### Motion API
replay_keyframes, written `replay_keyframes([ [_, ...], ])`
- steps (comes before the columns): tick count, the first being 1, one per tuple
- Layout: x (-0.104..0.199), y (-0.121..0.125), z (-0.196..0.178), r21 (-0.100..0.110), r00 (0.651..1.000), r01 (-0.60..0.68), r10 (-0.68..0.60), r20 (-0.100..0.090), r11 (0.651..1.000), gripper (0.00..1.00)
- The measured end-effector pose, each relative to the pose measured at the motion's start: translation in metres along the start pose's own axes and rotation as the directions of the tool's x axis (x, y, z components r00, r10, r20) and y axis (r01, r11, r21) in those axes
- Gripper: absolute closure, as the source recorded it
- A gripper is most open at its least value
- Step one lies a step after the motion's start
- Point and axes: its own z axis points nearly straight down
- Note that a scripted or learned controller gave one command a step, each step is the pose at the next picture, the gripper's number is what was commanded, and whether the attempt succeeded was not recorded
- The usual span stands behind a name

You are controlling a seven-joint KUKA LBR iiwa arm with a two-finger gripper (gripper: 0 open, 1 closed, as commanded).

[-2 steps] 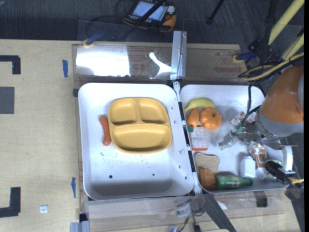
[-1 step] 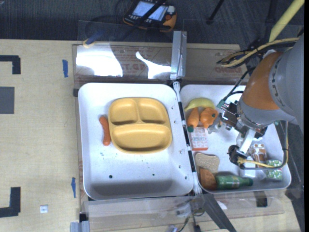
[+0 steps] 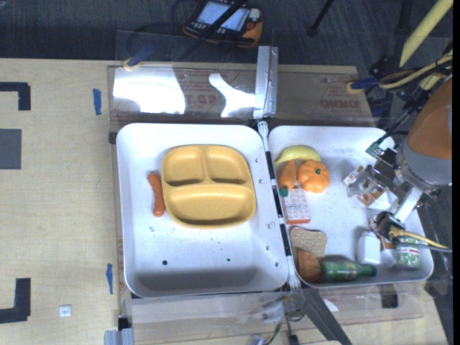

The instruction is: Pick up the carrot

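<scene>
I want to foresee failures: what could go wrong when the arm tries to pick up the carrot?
1. The carrot lies wedged between the banana, the small pumpkin and the bin wall, so the fingers may catch a neighbour.
2. The gripper sits at the bin's far right; the sausage in the left bin looks similar and could be mistaken.

My hand [image 3: 368, 184] hovers over the right white bin [image 3: 338, 142], well apart from the small orange carrot [image 3: 287, 173] beside the yellow banana [image 3: 298, 153].

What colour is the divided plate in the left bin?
Yellow divided plate, seen in the camera view.
</scene>
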Motion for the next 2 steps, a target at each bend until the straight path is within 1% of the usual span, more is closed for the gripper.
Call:
replay_keyframes([
  [1, 0.085, 0.025, 0.041, -0.011, 0.998, 0.07, -0.07, -0.006, 0.997, 0.0],
  [2, 0.09, 0.035, 0.05, -0.059, 0.874, 0.485, -0.485, 0.004, 0.873, 0.0],
])
